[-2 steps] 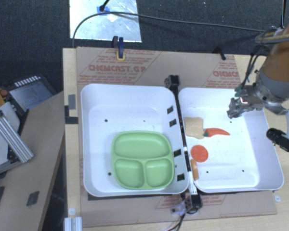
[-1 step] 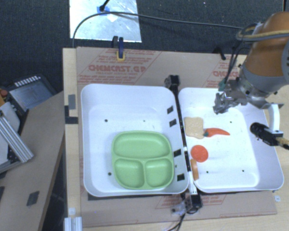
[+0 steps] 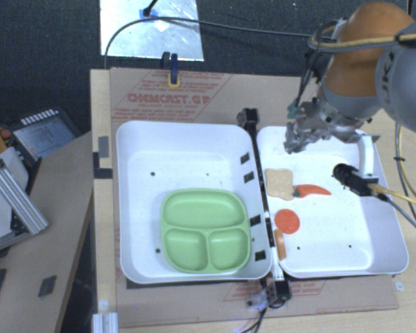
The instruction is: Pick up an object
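In the camera view, the grey arm with the orange band is cut off by the right edge, and its wrist covers the far corner of the right shallow white bin. The two-finger gripper is seen above the far left part of this bin — its tips are dark and blurred, so whether it is apart or together cannot be told, and nothing can be made out in it. Below it, a pale tan slice of bread is lying on the bin floor, touching a small orange carrot at its right. A flat round red-orange disc is placed nearer, close to the black divider. In the left shallow white bin a green plastic tray with three compartments is resting.
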Robot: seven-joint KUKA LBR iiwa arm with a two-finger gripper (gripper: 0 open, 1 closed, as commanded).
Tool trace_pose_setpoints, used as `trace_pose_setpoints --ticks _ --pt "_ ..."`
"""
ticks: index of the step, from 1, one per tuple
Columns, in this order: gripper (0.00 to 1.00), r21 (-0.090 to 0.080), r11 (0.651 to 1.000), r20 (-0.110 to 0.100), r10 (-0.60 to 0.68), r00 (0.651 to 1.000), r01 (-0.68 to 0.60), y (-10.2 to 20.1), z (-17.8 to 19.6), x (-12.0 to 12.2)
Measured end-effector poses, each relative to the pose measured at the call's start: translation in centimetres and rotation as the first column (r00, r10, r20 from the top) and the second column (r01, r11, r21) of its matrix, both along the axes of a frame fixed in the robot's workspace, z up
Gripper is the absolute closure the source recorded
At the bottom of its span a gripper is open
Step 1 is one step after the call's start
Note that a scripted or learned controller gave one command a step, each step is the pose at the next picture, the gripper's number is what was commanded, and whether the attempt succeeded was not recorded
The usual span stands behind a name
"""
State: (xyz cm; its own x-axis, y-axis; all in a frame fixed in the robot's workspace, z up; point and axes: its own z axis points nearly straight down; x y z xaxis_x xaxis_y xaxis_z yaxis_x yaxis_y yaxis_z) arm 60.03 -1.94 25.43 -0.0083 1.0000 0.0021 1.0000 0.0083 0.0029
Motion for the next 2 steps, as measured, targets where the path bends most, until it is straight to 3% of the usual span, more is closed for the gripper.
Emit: trace_pose_setpoints --ticks 2 --pt "1.0 0.0 1.0 -0.002 0.0 1.0 0.0 10.9 -1.3 2.3"
